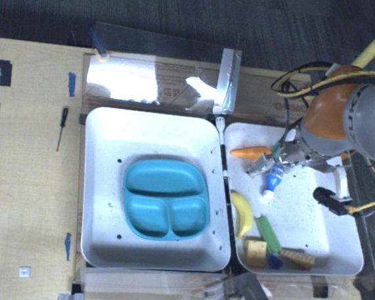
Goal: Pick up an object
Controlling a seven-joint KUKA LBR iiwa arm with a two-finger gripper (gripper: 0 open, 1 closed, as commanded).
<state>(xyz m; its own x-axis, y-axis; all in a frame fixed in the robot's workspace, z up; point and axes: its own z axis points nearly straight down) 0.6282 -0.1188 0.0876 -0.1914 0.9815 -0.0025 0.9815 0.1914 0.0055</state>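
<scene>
gripper (270, 162) over right bin (346, 250), carrot (250, 152) just left, lying crosswise; jaw state: cannot tell

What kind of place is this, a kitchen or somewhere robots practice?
Probably a robot practice lab, not a kitchen. A grey arm with trailing cables reaches over two white bins on a wooden bench. The food looks like toys: a banana, a carrot, and a blue divided plate.
</scene>
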